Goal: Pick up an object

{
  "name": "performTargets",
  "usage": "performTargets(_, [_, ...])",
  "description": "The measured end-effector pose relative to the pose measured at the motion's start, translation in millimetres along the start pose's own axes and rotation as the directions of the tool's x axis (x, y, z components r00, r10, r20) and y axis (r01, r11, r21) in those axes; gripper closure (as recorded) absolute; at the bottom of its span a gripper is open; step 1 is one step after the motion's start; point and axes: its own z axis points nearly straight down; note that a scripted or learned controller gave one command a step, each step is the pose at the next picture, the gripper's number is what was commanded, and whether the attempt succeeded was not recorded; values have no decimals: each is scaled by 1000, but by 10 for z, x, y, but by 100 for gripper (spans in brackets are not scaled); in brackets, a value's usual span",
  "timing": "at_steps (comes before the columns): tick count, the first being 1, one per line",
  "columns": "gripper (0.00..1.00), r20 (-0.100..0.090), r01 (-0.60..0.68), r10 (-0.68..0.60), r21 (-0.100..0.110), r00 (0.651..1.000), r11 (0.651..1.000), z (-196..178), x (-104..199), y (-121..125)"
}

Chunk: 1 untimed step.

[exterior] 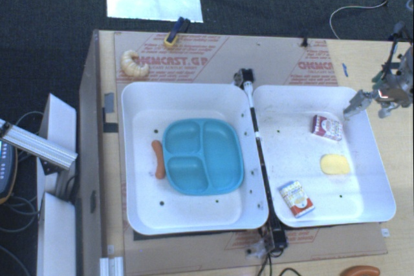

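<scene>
Claw [365, 102], grip state unclear, hovers just right of red packet [326, 127].

I have one fixed camera, mounted above the desk [213, 52] and angled down. It frames both white bins [194, 216] from moderate height, plus surrounding floor.

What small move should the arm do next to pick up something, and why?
Probably move the gripper left and down, over the red-and-white packet. The gripper sits at the right bin's upper right edge, and that packet is the nearest thing, lying apart from the yellow object.
</scene>
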Motion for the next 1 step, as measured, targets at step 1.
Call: performTargets(1, [0,-2,2,-2,3,1000,1000,926,233,472])
